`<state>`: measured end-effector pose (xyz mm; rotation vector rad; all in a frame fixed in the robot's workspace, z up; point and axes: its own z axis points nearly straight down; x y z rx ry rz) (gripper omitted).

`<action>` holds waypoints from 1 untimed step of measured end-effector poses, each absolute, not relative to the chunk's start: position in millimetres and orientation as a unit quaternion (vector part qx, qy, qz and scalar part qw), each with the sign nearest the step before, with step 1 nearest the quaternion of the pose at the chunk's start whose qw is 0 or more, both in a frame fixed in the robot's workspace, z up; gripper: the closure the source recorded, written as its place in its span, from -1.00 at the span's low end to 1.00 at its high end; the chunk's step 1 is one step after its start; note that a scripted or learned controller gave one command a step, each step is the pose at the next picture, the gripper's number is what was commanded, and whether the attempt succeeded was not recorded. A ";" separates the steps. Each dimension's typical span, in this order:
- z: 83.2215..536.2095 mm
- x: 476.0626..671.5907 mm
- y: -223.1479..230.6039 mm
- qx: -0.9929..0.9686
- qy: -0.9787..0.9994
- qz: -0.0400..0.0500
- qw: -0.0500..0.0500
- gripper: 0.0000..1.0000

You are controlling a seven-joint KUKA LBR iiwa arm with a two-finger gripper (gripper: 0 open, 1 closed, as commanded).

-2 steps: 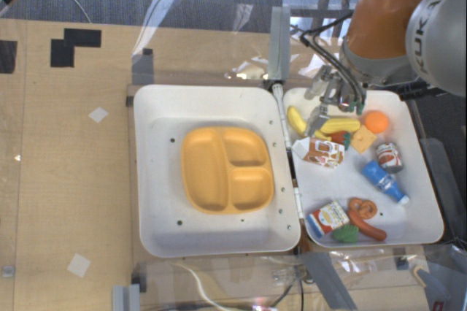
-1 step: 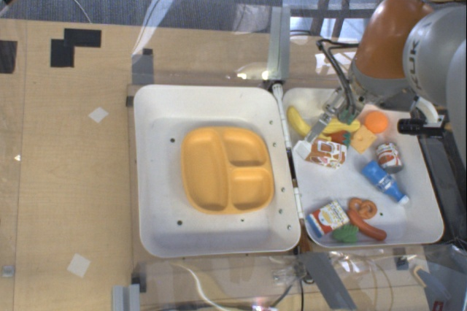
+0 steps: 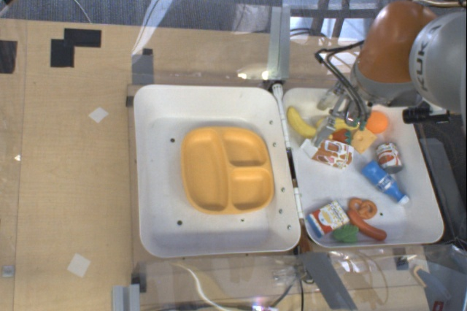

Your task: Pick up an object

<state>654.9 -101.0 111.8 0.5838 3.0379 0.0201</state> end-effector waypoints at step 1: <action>111.7 662.0 -97.7 0.238 0.971 0.003 0.014 -1.00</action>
